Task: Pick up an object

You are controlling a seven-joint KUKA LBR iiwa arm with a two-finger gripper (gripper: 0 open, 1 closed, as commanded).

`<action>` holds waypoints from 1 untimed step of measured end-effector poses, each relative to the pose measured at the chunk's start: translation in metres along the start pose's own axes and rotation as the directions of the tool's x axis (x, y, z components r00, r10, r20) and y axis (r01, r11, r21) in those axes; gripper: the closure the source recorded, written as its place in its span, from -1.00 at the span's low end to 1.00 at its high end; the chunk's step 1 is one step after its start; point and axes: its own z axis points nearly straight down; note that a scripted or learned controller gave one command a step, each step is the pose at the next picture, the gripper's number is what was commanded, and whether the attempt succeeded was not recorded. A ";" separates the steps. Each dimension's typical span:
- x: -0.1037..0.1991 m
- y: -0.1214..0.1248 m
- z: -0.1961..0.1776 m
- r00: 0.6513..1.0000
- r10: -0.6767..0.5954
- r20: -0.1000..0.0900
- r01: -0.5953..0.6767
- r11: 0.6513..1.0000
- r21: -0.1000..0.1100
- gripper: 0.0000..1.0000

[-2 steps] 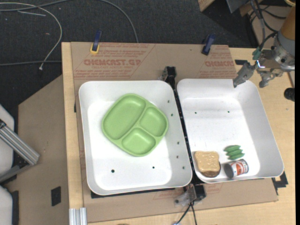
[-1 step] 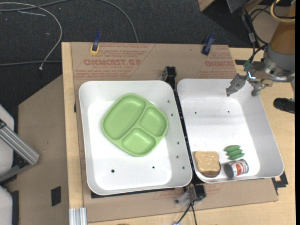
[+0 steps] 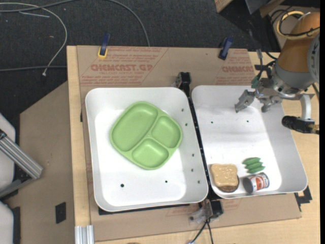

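A brown slice of bread (image 3: 224,177) lies at the near edge of the right bin (image 3: 228,136). Beside it sit a green pea pod (image 3: 253,163) and a small can (image 3: 256,182) with a red label, lying on its side. My gripper (image 3: 253,103) hangs over the far part of the right bin, well away from these three things. Its fingers (image 3: 241,101) are spread open with nothing between them. A light green divided plate (image 3: 146,134) rests in the middle of the left bin (image 3: 101,182).
The two bins sit on a cardboard sheet (image 3: 152,60) held by blue clamps (image 3: 104,43) at the back. A black clip (image 3: 183,79) joins the bins at the far side. The arm's orange band (image 3: 299,55) rises at the right.
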 end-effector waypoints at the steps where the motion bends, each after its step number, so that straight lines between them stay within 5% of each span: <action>1: -0.003 -0.008 0.059 1.000 0.002 0.000 -0.002 1.000 0.002 -1.00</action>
